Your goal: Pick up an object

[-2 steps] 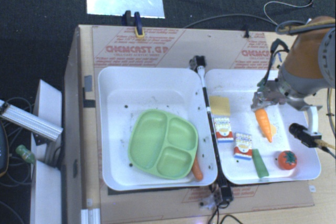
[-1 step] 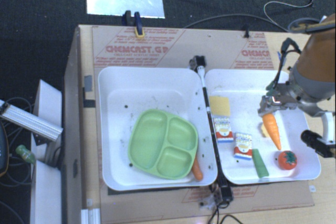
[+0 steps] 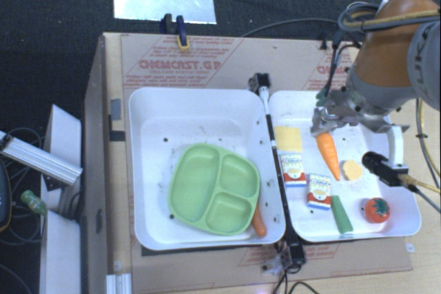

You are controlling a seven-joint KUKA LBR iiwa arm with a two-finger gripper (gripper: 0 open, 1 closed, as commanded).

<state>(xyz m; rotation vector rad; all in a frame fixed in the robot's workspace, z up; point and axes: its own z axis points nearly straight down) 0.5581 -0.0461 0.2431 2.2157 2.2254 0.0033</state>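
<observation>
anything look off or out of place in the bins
One thing: a small orange carrot-like piece lies in the left bin, wedged between the green divided plate and the bin's wall, apart from the other toy foods, which sit in the right bin.

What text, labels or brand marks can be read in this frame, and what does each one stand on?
"CHEMCAST GP", red print on the brown protective sheet behind the bins, left side.
A second red print on the same sheet at the right: partly hidden behind the arm, unreadable.
Two small cartons in the right bin: printed labels, too small to read.
Yellow packet: no legible print.
</observation>
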